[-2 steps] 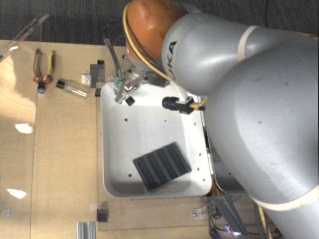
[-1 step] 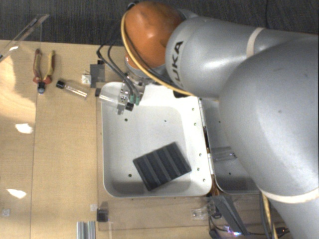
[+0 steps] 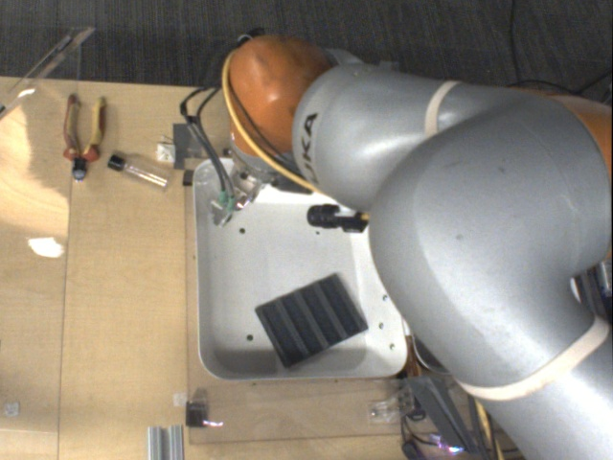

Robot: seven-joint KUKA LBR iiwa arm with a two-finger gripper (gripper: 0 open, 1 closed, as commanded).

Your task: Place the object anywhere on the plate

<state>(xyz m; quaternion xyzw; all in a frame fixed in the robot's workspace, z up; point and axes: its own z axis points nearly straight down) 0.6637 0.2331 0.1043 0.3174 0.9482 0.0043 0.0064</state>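
Note:
A black ribbed rectangular plate lies flat in the near half of the left white bin, turned at a slant. The grey arm with its orange band reaches across from the right and hangs over the bin's far left corner. My gripper shows there as a small cluster of metal and cables just under the orange wrist, well apart from the plate. The wrist hides most of it, and I cannot make out any object held in it. A small black stub juts from the arm over the bin's middle.
Orange-handled pliers and a small clear vial with a black cap lie on the wooden bench left of the bin. The arm's bulk covers the right bin. Bare bin floor surrounds the plate.

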